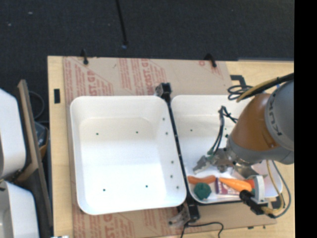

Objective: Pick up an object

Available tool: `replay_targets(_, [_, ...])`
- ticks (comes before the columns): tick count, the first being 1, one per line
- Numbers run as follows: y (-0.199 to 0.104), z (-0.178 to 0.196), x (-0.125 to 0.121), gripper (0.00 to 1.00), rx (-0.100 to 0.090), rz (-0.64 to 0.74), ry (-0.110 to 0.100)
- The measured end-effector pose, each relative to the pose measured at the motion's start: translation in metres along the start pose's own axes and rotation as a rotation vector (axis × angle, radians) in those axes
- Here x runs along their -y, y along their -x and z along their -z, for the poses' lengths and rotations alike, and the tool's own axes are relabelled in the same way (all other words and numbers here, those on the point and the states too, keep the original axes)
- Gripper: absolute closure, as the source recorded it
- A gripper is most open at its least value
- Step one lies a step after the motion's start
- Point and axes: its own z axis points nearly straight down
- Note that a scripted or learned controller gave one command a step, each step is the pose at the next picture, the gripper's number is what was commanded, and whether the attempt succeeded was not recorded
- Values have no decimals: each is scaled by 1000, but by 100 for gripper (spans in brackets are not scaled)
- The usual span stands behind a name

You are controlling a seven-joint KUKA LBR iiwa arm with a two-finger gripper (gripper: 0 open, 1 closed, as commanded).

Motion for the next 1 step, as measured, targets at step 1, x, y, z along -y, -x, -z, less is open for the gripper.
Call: replay_targets(1, [-18, 0, -8, 0, 0, 2, 0])
